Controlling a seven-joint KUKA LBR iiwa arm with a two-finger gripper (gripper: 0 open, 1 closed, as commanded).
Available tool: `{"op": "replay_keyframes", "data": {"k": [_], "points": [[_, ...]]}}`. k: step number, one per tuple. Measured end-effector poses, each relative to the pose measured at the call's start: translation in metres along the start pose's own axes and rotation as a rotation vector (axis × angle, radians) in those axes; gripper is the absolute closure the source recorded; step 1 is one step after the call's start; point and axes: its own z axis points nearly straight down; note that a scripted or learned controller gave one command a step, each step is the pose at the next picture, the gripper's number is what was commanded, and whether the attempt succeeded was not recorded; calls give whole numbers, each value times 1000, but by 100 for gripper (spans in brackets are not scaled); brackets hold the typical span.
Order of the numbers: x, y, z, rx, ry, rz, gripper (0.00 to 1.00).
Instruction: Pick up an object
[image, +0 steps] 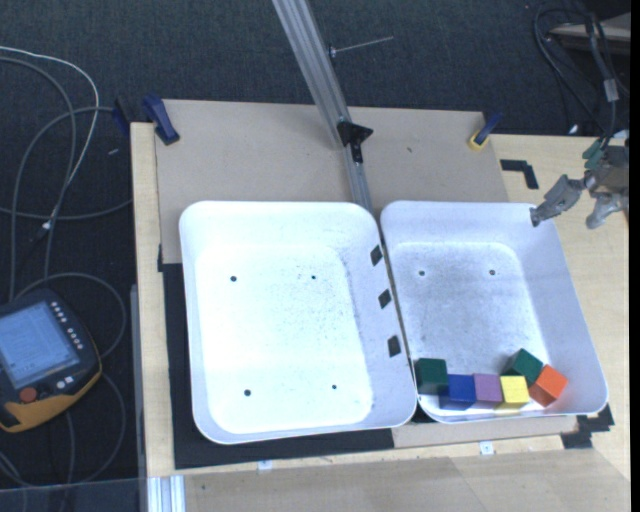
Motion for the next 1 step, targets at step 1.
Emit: {"op": "replay_keyframes", "data": {"k": [1], "points": [[25,65,120,5,3,-1,0]]}}
